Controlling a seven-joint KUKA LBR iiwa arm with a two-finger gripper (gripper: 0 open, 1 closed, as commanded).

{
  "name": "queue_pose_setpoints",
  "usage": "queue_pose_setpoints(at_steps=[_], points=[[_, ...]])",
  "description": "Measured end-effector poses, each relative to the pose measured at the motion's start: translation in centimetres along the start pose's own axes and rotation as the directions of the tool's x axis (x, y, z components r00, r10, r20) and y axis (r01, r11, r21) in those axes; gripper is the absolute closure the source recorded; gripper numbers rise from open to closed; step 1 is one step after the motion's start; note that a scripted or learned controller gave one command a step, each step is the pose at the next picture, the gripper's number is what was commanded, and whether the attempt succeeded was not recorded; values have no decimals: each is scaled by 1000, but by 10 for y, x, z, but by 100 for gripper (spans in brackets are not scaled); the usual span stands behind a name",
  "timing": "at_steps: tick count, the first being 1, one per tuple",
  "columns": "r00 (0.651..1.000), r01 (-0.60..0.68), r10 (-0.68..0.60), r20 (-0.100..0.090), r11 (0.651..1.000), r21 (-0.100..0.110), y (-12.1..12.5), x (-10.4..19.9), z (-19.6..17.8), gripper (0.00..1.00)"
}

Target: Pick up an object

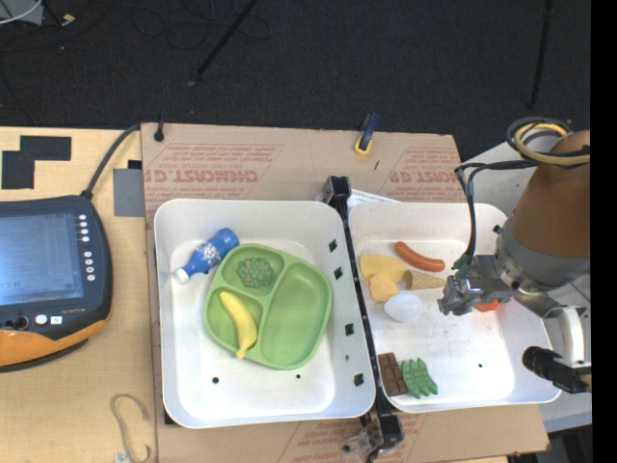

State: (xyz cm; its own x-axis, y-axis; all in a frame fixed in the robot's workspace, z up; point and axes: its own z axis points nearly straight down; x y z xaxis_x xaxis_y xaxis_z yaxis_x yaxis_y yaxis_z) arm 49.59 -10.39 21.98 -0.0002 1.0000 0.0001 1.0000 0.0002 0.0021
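A: Stock check, right bin [482, 379]. What's sitting in it?

B: Listing now. Sausage [419, 256] near the back, yellow pc [382, 274] just beside it, white egg [402, 307] touching the yellow pc's front edge, tan slab [424, 281] betw. egg and gripper, brown block [389, 374] and green ridged item [417, 377] side by side at the front wall. Left bin [183, 374]: green divided plate [280, 307] carrying a banana [238, 322], blue-white bottle [205, 255] lying beside it.

A: Gripper [461, 297] status?

B: Hanging low over the right bin's middle, just right of the egg and slab. Grip state: can't tell, too dark and small. Something red [487, 305] is showing by the wrist; can't say if it's an item or hardware.

A: Progress?

B: Judging nothing lifted yet. All items are lying on the bin floor. Grasp and lift remaining.

A: Room?

B: Bare floor is lying open to the right and front of the gripper. Egg, slab, yellow pc are crowding together, so a clean single pick there is looking tight. Divider wall [349, 287] is standing well apart from the gripper.
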Motion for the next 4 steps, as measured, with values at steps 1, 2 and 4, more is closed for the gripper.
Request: queue_pose_setpoints(at_steps=[1, 2, 4], points=[[1000, 0, 0, -1, 1000, 4, 0, -1, -8, 100], [1000, 4, -4, -1, 1000, 5, 29, 49, 2, 100], [1000, 1, -1, 0, 1000, 4, 88, 123, -6, 100]])
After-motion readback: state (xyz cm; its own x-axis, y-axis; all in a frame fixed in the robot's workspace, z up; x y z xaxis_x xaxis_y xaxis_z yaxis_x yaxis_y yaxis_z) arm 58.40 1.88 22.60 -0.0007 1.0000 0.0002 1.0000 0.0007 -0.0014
